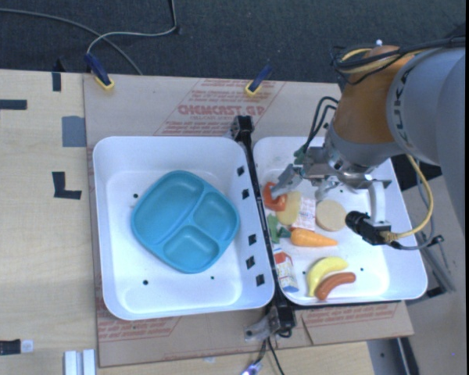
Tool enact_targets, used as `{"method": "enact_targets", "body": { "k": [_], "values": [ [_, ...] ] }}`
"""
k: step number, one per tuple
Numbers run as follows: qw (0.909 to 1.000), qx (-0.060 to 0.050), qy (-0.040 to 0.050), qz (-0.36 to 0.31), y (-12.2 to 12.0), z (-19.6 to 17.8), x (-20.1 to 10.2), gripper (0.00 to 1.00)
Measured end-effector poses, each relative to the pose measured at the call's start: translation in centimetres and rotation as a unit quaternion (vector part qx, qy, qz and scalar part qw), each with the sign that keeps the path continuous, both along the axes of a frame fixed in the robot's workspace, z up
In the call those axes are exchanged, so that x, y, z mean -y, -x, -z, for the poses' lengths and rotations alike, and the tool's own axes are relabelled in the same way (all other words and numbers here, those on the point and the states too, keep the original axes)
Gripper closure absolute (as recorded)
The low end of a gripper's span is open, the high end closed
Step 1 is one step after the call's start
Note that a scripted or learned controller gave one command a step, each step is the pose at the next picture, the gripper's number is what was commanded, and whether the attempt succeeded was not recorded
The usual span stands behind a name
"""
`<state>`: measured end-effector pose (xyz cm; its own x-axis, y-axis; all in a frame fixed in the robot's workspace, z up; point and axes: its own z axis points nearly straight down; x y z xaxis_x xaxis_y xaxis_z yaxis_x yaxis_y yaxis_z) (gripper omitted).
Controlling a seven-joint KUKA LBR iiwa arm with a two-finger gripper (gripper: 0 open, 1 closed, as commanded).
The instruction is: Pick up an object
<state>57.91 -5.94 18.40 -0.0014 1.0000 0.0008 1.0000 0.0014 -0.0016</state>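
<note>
Camera view shows you the arm [399,108] reaching in over the right bin [406,283], with its pincer [305,180] low above the cluster of toy food at the bin's left half. The two fingers stand apart, one near the red piece [273,198] and one toward the round beige piece [331,215], and nothing sits between them, so the pincer is open and holds no object. Under and just beside it you have the pale yellow piece [294,208], the orange carrot [313,238] a little nearer to the camera, and further down the banana [328,269] touching a red-brown sausage [335,283]. The left bin [113,287] carries only a blue divided plate [185,219], well apart from the arm. I judge that the step in hand is the approach, before any grasp is made. The next move asks you to choose one piece, most likely the pale yellow one or the red one, then go down straight and close on it. The pieces lie close together, so the fingers may push a neighbour away or catch two at once.
</note>
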Motion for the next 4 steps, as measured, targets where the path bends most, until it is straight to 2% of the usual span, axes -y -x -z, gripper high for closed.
{"method": "enact_targets", "body": {
  "k": [1,2,3,4],
  "values": [
    [1.0000,0.001,0.0005,0.000,1.1,9.8,4.6,0.00],
    [1.0000,0.003,0.0007,0.000,-4.9,9.8,3.4,0.00],
    [1.0000,0.002,0.0007,-0.001,-9.0,9.9,3.9,0.00],
    [1.0000,0.001,0.0012,-0.001,-9.0,9.9,4.0,0.00]
  ]
}}
